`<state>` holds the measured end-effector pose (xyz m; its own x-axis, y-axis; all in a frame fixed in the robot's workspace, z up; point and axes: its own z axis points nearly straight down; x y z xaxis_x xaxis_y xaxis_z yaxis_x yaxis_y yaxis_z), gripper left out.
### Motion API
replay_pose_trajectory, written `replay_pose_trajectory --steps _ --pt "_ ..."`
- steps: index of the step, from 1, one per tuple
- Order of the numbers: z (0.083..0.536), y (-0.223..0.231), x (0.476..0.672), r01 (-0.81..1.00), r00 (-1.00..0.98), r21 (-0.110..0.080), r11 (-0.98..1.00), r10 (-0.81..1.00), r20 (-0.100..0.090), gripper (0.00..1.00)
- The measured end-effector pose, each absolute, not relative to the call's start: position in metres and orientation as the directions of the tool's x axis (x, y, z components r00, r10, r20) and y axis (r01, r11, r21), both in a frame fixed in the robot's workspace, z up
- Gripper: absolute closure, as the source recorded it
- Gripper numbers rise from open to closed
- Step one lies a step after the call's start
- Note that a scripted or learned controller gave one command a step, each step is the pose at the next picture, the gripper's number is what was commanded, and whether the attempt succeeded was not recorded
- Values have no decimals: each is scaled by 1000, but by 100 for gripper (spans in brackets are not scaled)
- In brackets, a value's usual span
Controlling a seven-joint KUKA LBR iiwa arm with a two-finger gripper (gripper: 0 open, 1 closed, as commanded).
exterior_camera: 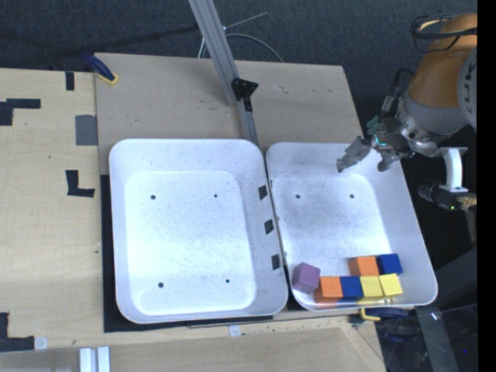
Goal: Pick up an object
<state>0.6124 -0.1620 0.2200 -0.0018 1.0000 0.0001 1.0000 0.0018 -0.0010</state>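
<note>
Camera view: slanted look down on two white bins side by side, with the arm (442,68) reaching in from the right.
Gripper: the gripper (363,157) hangs above the far right corner of the right bin (333,208) with its two fingers spread apart and nothing between them — it holds no object.
Blocks: the things to pick up sit bunched in the near corner of the right bin, pressed against its near wall, probably because the dished floor lets them slide there.
Cluster: a purple block (307,276) lies at the left end; beside it run an orange block (331,287), a blue block (351,287) and a yellow block (372,286), with more orange, blue and yellow just behind.
Gap: gripper and blocks are well apart — at opposite ends of the same bin.
Left bin: the left bin (186,223) shows its speckled floor and dark dots.
Judgement: the purple block looks the easiest grasp, since it stands slightly free of the row; the packed ones leave little room for fingers.
</note>
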Motion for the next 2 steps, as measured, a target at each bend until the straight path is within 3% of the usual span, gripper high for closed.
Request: replay_pose_trajectory --steps 1,2 --pt "164 -126 625 1000 -4 -6 4 1000 2 0" --pt "125 -88 620 1000 -4 -6 4 1000 1 0"
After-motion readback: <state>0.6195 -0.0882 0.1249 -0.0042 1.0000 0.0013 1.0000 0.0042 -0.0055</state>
